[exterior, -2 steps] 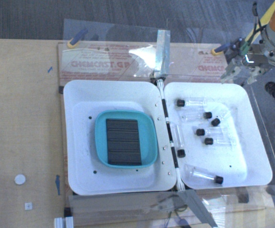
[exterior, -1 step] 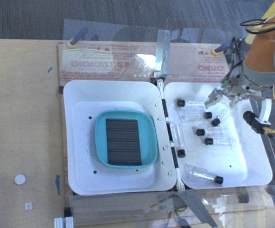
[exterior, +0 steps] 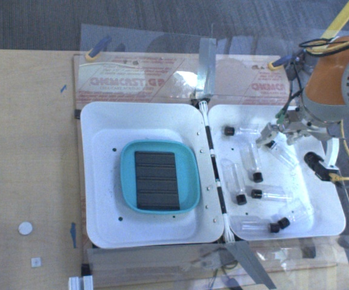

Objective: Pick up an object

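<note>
The gripper (exterior: 273, 135) hangs low over the back of the right bin (exterior: 325, 213), its metal fingers slightly apart with nothing visibly between them, one tip close to a clear vial (exterior: 281, 154). More such vials (thin, transparent tubes with black caps) lie scattered across that bin's white floor. The left bin (exterior: 99, 162) holds a teal tray (exterior: 159, 176), rounded at its corners, bearing a dark ribbed block (exterior: 156, 180).
</note>
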`<state>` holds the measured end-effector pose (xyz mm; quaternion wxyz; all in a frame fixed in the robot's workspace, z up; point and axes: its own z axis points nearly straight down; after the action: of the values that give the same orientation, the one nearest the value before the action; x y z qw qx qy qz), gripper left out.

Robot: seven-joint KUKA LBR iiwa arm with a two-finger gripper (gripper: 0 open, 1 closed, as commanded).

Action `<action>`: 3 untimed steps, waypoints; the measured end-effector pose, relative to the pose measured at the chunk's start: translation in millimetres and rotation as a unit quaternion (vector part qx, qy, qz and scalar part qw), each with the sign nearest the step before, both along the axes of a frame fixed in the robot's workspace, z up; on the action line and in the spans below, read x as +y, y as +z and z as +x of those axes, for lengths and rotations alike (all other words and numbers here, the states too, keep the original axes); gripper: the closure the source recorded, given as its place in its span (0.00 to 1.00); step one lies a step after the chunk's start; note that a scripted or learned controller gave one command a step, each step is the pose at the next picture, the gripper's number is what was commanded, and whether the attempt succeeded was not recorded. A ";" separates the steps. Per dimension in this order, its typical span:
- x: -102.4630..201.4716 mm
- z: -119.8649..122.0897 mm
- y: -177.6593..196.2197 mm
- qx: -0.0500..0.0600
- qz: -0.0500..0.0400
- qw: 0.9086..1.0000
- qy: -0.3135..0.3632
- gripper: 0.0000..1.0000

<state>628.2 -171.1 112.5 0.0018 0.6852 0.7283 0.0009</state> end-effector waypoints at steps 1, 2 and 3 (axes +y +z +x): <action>7.1 21.4 -25.0 -0.001 -0.001 1.000 0.018 0.00; 31.8 -41.5 -23.9 -0.002 0.000 0.999 0.046 0.00; 4.1 13.1 -24.6 -0.001 -0.001 0.997 0.079 0.00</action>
<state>641.3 -167.0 87.9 0.0028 0.6256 0.7801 0.0011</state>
